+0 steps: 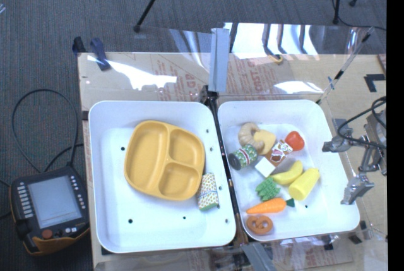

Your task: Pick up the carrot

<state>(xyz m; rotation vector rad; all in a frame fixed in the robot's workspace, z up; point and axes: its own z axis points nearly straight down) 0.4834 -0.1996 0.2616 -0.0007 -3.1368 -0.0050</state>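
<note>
The carrot (pixel 267 206) is orange with a green stub at its right end. It lies flat near the front of the right bin (pixel 328 216), between a green broccoli piece (pixel 267 188) and a pretzel (pixel 259 223). My gripper (pixel 344 171) hangs over the right rim of that bin, well to the right of the carrot. Its two grey fingers (pixel 334 145) stand wide apart, open, with nothing between them.
Around the carrot lie a banana (pixel 287 173), a yellow cylinder (pixel 304 183), a white cube (pixel 264 167), a small can (pixel 243 156), a red piece (pixel 295 140) and bread (pixel 248 132). The left bin (pixel 107 213) holds a yellow divided plate (pixel 165 160) and a patterned packet (pixel 207 191).
</note>
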